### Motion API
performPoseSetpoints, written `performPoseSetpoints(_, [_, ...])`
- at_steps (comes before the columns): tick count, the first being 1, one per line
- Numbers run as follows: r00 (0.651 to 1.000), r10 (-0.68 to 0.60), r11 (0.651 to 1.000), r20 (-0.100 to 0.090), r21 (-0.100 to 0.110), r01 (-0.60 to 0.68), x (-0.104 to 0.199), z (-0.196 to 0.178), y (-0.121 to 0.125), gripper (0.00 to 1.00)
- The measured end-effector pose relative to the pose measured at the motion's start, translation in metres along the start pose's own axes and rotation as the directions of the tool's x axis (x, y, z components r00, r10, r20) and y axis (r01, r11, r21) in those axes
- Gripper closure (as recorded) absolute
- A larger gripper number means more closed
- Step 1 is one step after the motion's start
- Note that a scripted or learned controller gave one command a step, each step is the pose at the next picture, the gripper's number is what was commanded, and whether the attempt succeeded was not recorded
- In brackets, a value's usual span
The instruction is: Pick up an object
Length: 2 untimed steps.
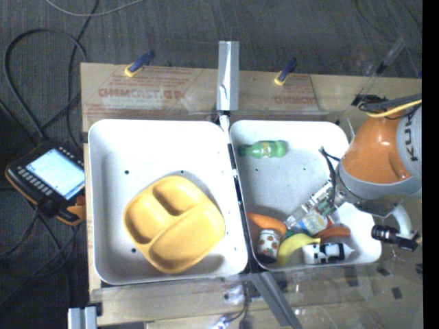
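Two white bins sit side by side on the desk (199, 91). The left bin (110, 149) holds a yellow divided plate (174, 223), lying flat toward the near side. The right bin (302, 136) holds the clutter: a green bottle (263, 149) on its side near the far wall, well apart from the rest; along the near wall an orange carrot (266, 221), a small white cup with red and green marks (268, 242), a yellow banana (297, 244), a black-and-white toy (324, 252) and an orange-red piece (334, 232) just behind it. The arm (377, 160) reaches in from the right, orange band showing. The gripper (317, 208) is low over the near-right cluster, just above the banana. State of the jaws: cannot tell; glare and clutter hide them. A handheld controller with a lit screen (48, 177) lies on the floor left of the desk.
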State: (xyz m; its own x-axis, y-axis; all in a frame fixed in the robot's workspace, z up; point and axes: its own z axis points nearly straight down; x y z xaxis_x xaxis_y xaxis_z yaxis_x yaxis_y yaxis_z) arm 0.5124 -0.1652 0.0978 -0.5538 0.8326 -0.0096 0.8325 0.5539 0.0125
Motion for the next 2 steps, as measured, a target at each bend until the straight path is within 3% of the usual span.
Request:
performPoseSetpoints(1, [1.0, -0.003, 1.0, -0.005, 0.0, 0.003, 0.002, -0.006, 0.002, 1.0])
performPoseSetpoints(2, [0.987, 0.162, 0.987, -0.009, 0.018, -0.162, 0.018, -0.083, 0.061, 1.0])
